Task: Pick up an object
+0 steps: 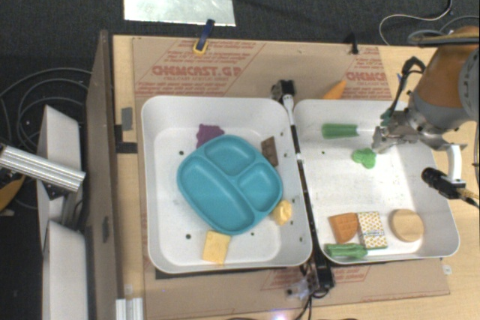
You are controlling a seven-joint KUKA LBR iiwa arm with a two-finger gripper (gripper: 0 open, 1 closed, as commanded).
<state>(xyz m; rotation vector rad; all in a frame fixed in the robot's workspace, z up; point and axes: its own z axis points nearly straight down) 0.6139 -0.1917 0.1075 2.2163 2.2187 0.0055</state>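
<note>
My gripper hangs over the upper right part of the right bin, with the grey arm and its orange band coming in from the right. Just below and left of the gripper, a small green blob lies on the bin floor. A green cylinder lies to the gripper's left. Along the bin's front edge sit an orange-brown square, a small patterned box, a tan round piece and a green stick.
The left bin holds a blue divided plate, a purple piece, a brown piece and two yellow pieces. An orange item lies on the cardboard behind the bins.
</note>
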